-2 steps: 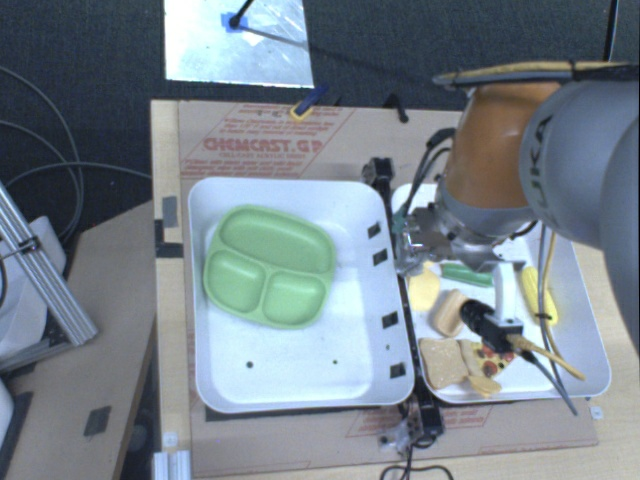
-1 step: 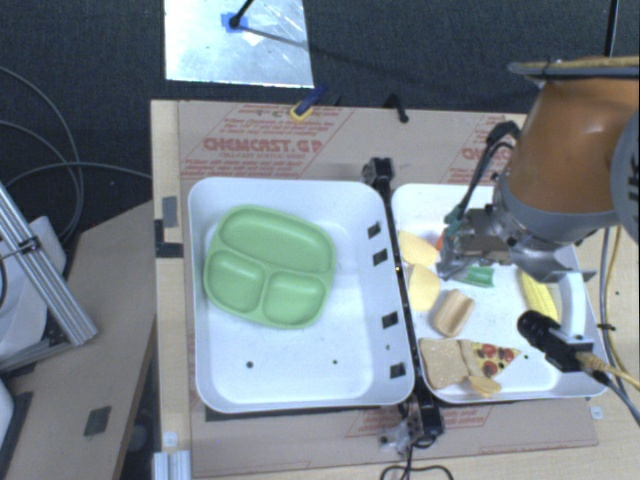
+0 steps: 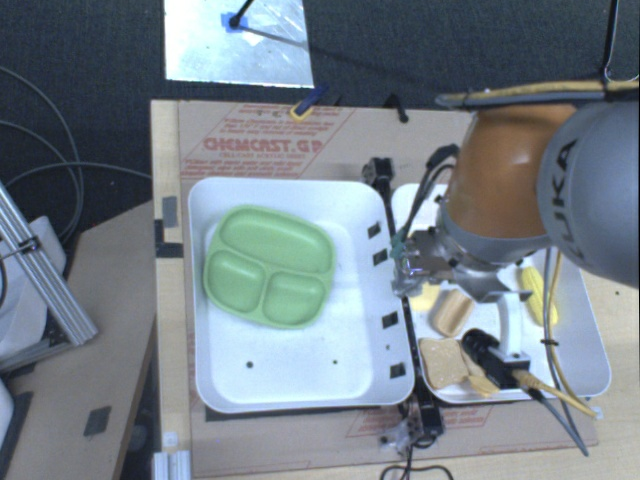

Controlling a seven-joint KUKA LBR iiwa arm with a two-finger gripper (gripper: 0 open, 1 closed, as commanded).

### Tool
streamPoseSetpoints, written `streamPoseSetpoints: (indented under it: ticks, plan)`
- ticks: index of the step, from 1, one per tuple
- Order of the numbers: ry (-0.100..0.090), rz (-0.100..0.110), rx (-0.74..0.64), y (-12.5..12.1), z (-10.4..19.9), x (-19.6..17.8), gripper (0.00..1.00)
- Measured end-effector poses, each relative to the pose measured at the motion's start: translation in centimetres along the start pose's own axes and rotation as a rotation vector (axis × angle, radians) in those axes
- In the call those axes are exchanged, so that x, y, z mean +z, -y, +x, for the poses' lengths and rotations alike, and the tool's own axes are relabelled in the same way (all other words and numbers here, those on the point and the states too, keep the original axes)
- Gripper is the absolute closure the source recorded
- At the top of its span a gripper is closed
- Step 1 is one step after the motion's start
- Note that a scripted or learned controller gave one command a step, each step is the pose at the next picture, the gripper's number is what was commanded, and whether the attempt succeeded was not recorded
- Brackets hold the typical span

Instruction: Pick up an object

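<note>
Where the arm (image 3: 540,178) sits: reaching in from the right, grey shell with orange band, wrist hanging over the right bin (image 3: 592,368) and covering much of its left half.
Gripper (image 3: 412,268): low at the right bin's left wall, just beside the divide between the two bins, mostly tucked under the wrist.
Gripper state: cannot tell. Released or clenched is hidden by the wrist from this angle.
Pick candidate 1: tan chunk (image 3: 450,311) in the right bin, left side, just below the wrist in the view and near the gripper. Touching or apart, cannot tell.
Pick candidate 2: flat toast-like slice (image 3: 441,359) in the right bin's near-left corner, just beside the tan chunk.
Pick candidate 3: yellow piece (image 3: 534,293) further right in the same bin, partly hidden by the arm. Shape unclear.
Left bin (image 3: 230,388): holds a green divided plate (image 3: 268,266) with three compartments, lying flat in the far-left part and turned slightly askew, well apart from the gripper.
Under the bins: cardboard sheet (image 3: 260,133) with red print, lying on the bench.
Beyond the bench: silvery sheet (image 3: 235,28) on dark floor, at the top of the view.
Left edge: aluminium rail (image 3: 40,278) at a slant, with dark cables nearby.
</note>
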State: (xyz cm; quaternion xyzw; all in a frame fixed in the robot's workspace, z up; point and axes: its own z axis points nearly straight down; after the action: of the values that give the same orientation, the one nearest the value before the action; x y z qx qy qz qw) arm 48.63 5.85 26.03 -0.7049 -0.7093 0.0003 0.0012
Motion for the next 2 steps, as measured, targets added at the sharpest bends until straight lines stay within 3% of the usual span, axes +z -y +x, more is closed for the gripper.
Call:
streamPoseSetpoints:
  ticks: [1,2]
  plan:
    - [0.004,-0.015,0.011,-0.1,-7.5,-9.3,1.0]
    - [0.001,0.01,0.004,-3.5,-4.8,5.7,1.0]
